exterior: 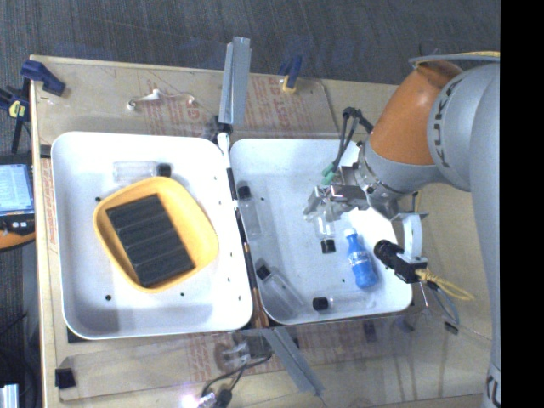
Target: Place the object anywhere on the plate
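The blue bottle [361, 260] is lying flat in the right bin [280, 164], apart from the yellow plate [197, 223] in the neighbouring bin. The gripper [326, 215] is being held just beside the bottle, probably for a pick; its grasp cannot be told.

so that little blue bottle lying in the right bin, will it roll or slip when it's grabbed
The blue bottle lies on its side, so a nudge across its round body would probably roll it. It looks small and plastic, likely light. The smooth white bin floor may let it slide from the pincer.
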### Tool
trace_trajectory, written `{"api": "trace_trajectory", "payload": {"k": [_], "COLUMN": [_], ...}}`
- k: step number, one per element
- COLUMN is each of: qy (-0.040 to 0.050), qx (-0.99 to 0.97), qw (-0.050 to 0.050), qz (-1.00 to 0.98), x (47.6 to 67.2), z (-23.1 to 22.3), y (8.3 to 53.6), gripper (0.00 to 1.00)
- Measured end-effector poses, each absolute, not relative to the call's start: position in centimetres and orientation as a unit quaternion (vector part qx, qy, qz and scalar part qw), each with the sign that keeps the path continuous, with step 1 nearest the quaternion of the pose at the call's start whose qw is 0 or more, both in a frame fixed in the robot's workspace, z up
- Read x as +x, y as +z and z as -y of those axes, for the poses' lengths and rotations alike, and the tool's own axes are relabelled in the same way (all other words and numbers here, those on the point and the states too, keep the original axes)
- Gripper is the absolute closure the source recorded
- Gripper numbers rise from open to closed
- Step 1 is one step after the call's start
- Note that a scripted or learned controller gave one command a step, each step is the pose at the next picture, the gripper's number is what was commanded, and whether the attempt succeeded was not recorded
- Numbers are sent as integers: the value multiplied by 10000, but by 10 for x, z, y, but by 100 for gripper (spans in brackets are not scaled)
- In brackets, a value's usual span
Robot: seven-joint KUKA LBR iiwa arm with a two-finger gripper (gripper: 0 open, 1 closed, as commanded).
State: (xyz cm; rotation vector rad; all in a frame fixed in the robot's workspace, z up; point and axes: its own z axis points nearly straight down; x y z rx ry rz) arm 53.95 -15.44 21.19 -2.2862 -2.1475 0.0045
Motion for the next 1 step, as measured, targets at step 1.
{"api": "trace_trajectory", "payload": {"k": [1], "qy": [14], "qx": [-7288], "qw": [24], "qz": [6847], "x": [540], "z": [154], "y": [212], "gripper": [0]}}
